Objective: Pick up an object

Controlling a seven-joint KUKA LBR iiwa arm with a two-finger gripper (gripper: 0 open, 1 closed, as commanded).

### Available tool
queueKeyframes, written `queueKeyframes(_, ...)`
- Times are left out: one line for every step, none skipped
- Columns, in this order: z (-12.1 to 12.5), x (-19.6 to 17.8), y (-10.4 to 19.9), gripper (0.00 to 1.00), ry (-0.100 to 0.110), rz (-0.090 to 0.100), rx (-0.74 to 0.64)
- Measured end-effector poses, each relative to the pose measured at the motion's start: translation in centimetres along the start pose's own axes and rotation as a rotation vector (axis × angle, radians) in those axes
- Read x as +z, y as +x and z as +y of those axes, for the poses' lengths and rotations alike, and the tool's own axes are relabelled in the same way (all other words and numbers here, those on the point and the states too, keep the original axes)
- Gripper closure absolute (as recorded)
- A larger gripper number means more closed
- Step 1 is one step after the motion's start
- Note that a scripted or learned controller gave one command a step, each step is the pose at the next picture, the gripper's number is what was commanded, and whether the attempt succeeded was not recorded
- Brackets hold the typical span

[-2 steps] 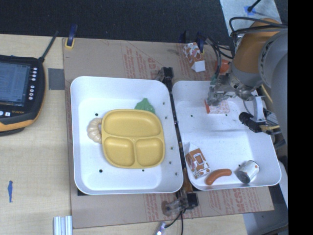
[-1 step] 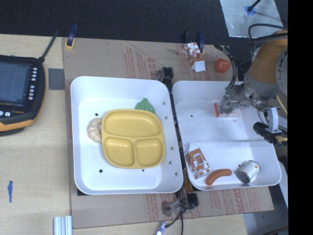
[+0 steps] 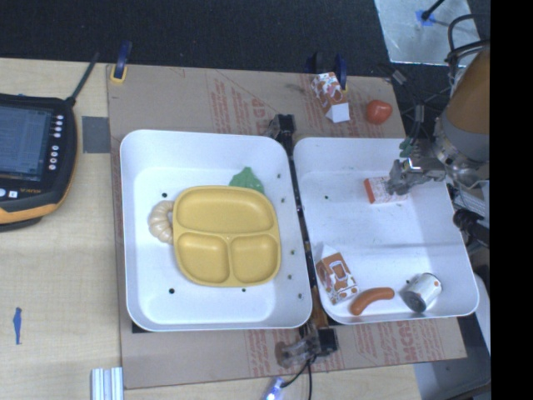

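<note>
1. The gripper [image 3: 401, 177] sits low over the far part of the right bin [image 3: 433, 223], near its far rim; whether its fingers are wide or narrow cannot be told.
2. A small orange and white packet [image 3: 376, 191] lies on the bin floor just beside the gripper's tip; whether they touch cannot be told.
3. The middle of the right bin floor is bare, giving open room there.
4. Along the right bin's near rim lie three things: one patterned carton [image 3: 336, 277], one sausage [image 3: 371, 300], one silver can [image 3: 421, 292].
5. The left bin [image 3: 146, 223] bears one yellow divided plate [image 3: 226, 234] that takes most of its floor, with one green piece [image 3: 246, 179] at its far edge and one pale pastry [image 3: 160, 220] at its left.
6. Outside the bins, on the cardboard [image 3: 208, 98], stand one small carton [image 3: 331, 94] and one red ball-like thing [image 3: 379, 111].
</note>
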State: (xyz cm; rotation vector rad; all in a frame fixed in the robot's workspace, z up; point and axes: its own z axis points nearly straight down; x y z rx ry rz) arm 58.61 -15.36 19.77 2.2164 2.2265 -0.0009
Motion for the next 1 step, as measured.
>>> queueKeyframes(-0.07,0.12,0.00,0.00,0.003,0.000,0.000)
